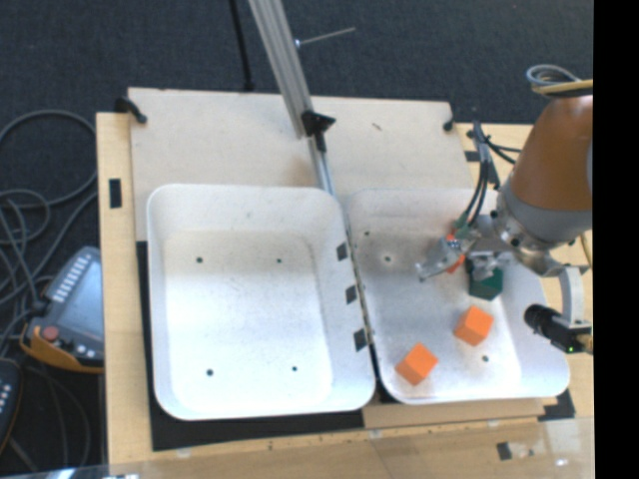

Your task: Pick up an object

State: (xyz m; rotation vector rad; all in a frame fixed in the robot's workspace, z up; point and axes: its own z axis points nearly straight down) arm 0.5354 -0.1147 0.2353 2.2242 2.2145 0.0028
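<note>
My claw [477, 272] sits low in the right white plastic bin [399, 218]; grip state unreadable. Small dark green block [487, 285] directly under it, partly hidden. Two orange cubes [474, 325] [416, 363] nearer the camera.

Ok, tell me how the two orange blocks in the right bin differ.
The nearer orange block lies closer to the divider between the bins and toward the front rim of the right bin; the farther orange block sits further right and back, closer to the green object under the gripper. They are turned at different angles. Both look alike in colour, shape and size, and both lie untouched.
</note>
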